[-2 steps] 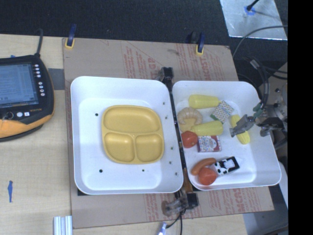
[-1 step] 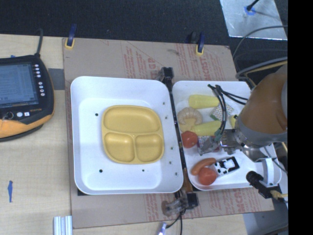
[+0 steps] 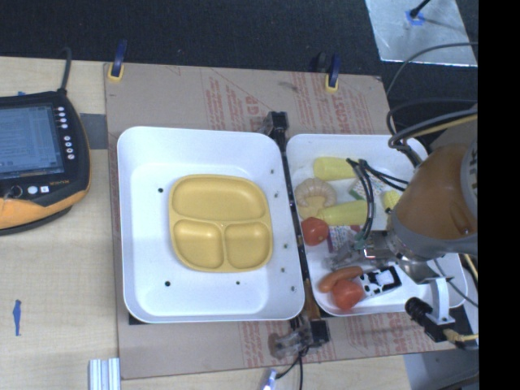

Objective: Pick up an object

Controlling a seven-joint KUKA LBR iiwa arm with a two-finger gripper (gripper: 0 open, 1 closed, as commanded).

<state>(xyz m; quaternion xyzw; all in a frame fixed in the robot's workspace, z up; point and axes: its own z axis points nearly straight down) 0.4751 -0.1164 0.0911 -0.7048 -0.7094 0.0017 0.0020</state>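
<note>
Two shallow white bins are sitting side by side on a brown sheet covering the surface (image 3: 57, 299). The left bin (image 3: 146, 283) is holding a yellow divided plate (image 3: 220, 221), lying flat near its middle with one long compartment at the top and two smaller ones below.

The right bin (image 3: 302, 149) is holding a cluster of toy foods. A yellow corn piece (image 3: 331, 168) is lying near the top, with a pale, rounded, garlic-like piece (image 3: 314, 192) just below and left of it. A second yellow piece (image 3: 345, 213) is lying beside that one, and a red tomato (image 3: 315, 231) is sitting just under it near the bin's left wall. Lower down, an orange-red sausage (image 3: 337, 278) is lying at a slant, with another red, rounded piece (image 3: 347, 295) touching it from below.

The arm (image 3: 435, 201) is reaching in from the right, its bulk and black cables covering the right half of this bin. The end effector (image 3: 363, 260) is hanging low over the bin, just above the sausage and right of the tomato. How far open it is cannot be told, and nothing can be seen in its grip. A tablet-like controller (image 3: 36, 157) is resting on the surface to the far left.
</note>
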